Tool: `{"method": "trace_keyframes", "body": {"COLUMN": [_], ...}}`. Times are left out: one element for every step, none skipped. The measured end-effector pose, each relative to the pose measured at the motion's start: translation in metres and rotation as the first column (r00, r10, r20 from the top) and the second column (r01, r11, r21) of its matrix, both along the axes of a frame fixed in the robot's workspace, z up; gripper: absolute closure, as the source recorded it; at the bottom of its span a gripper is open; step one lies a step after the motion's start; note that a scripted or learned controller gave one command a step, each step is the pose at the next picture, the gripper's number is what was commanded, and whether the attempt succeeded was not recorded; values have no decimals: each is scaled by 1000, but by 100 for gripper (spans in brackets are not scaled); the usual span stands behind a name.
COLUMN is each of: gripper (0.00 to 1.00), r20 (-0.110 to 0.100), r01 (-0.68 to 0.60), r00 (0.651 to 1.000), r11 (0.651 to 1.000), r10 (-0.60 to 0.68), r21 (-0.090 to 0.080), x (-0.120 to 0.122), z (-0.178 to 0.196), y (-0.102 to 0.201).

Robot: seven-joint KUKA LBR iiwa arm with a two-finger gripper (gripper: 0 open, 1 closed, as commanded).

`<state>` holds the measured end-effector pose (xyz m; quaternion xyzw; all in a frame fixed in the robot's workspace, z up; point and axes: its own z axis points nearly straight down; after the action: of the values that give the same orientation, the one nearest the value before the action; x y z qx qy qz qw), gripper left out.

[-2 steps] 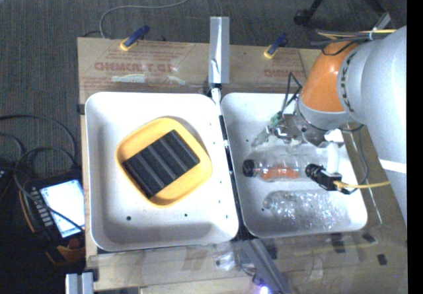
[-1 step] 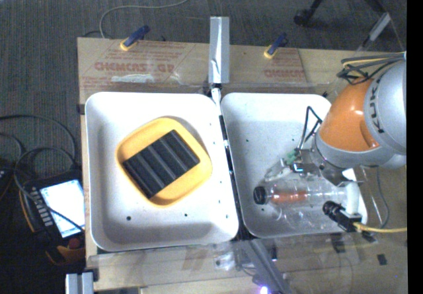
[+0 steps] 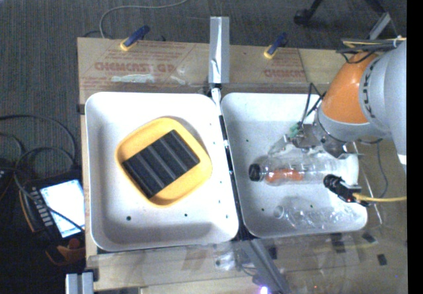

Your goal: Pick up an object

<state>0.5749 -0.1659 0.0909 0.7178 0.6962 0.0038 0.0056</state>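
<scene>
Camera view: pincer (image 3: pixel 310 147) low in right bin (image 3: pixel 264 213), under orange wrist band; can't tell its state, wrist hides it. Clear bottle (image 3: pixel 291 172) lies on side just below pincer, dark cap pointing away to view-left. Risk: round, slick bottle rolls or squirts out on squeeze. Crumpled clear plastic (image 3: pixel 307 215) further off, near bin's front wall, may snag. Yellow-black tray (image 3: pixel 164 160) well apart, in left bin (image 3: pixel 106 220).

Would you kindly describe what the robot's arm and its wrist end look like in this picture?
The arm is pale grey and rounded, with a broad orange band above the wrist bearing dark lettering. Thin dark cables run down beside the band. Below it, the gripper is a cluster of grey metal parts, with a small black fitting and a yellow cable leading right.
</scene>
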Motion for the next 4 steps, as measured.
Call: {"method": "trace_keyframes", "body": {"gripper": [0,0,0,0], "r20": [1,9,-13,3], "r01": [54,-83,-224,-315], "r00": [999,997,974,949], "r11": [999,997,975,949], "r10": [-54,83,224,315], "r21": [0,-4,1,-7], "x": [-34,-73,-90,-18], "z": [1,1,122,1], "y": [59,66,33,45]}}
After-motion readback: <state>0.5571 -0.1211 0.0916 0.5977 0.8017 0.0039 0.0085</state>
